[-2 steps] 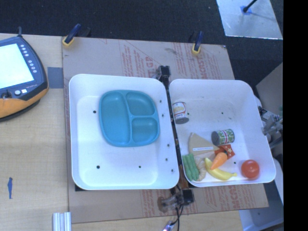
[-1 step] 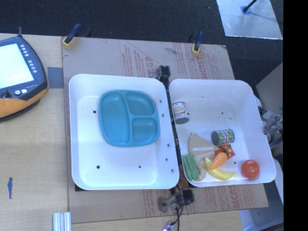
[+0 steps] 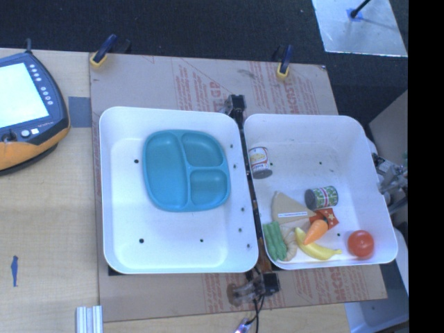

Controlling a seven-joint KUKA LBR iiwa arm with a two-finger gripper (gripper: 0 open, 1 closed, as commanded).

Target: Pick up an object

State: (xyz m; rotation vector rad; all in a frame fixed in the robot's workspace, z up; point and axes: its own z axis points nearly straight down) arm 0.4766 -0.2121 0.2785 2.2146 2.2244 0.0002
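Teach pendant (image 3: 28, 109) far left; 2 clamps (image 3: 103, 50) up top.

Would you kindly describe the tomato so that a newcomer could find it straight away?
Look in the right-hand white bin, down at its near right corner. The tomato lies there, just right of the banana. It is the one round, plain red thing, a little apart from the pile.

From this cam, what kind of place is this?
Likely a robot lab pick bench: two white bins on clamped cardboard, toy food such as a banana and tomato, and a teach pendant.
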